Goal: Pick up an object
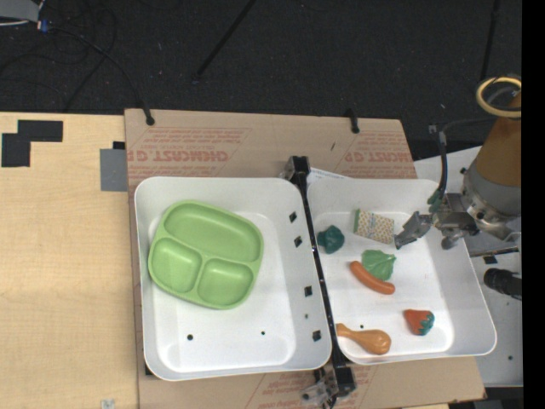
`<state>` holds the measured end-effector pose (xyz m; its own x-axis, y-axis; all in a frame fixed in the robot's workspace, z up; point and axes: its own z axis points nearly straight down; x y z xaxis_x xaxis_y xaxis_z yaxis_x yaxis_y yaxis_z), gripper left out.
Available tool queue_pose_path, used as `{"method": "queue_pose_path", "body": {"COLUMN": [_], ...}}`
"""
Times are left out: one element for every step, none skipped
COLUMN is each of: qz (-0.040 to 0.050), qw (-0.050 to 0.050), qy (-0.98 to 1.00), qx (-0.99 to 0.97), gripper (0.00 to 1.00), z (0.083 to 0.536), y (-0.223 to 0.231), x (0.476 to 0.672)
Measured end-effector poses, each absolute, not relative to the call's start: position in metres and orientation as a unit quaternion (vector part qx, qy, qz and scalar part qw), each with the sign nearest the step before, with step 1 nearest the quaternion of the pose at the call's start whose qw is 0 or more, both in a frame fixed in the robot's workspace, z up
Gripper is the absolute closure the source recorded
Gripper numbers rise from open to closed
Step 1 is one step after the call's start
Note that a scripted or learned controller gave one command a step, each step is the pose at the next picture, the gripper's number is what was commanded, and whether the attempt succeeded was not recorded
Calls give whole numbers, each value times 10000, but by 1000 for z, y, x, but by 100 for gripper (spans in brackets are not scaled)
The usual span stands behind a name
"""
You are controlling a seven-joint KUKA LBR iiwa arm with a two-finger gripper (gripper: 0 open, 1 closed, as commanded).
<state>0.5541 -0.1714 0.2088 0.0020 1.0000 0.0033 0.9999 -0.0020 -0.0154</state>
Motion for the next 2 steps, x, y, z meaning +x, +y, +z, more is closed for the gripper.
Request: {"method": "queue_pose_path", "body": {"qz": [9,17], "qw": [17,30], "qy": [-7072,-7072], "qx": [-7070,-7070], "gripper": [0,0], "z": [216,152], "y": [-171,-169], "x": [557,554]}}
